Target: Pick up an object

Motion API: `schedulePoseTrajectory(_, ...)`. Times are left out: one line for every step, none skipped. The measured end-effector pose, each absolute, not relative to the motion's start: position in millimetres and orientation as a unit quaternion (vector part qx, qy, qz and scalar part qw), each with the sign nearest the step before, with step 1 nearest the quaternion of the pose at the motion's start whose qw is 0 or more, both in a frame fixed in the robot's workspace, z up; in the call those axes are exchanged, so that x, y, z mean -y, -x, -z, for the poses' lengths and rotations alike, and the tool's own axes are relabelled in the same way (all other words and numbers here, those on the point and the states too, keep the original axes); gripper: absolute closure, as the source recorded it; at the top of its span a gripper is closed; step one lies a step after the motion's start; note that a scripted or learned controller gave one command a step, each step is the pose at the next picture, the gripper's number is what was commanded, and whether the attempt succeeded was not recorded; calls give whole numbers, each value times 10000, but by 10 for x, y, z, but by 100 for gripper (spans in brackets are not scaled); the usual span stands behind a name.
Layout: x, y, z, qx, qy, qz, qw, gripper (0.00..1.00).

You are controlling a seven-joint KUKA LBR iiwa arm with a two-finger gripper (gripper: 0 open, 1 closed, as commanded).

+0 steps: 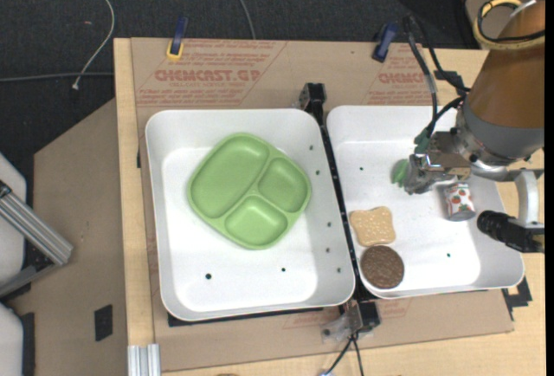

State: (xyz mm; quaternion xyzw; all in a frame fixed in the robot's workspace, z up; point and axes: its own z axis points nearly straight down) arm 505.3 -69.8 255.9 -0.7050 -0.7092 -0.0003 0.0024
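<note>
- Camera view: the grey arm [511, 97] with its orange band reaches in over the right bin [372, 136], and its pincer [421, 178] hangs low above that bin's floor, close to the bin's far half.
- Just to the left of the pincer, touching or almost touching its metal tip, sits a small green object [401, 172]; I cannot tell whether it lies between the fingers or only beside them.
- How far the pincer is open I cannot tell: the wrist body hides the fingertips from above, so no grasp can be confirmed.
- Just to the right of the pincer and slightly nearer the camera stands a small white carton with red marks [459, 201], tilted, apart from the fingers.
- Below and left of the pincer lies a tan cracker-like piece [374, 226], and beyond it, near the bin's front rim, a round brown cookie [382, 266]; the 2 touch or nearly touch.
- Far to the left of the pincer, the left bin [169, 192] holds a green 3-compartment plate [249, 190], lying flat.
- Progress, as a judgement: the approach looks finished and the pincer is at grasp height by the green object. Closing on it, if not done, and lifting are left.
</note>
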Motion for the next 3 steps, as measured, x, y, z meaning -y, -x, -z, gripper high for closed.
schedulePoseTrajectory(197, -5159, -2397, 7093, 7049, -4, 29, 100)
schedulePoseTrajectory(-305, -5303, -2256, 7090, 7053, -1, 11, 100)
schedulePoseTrajectory(-754, -5520, -2217, 7088, 7055, 11, -3, 100)
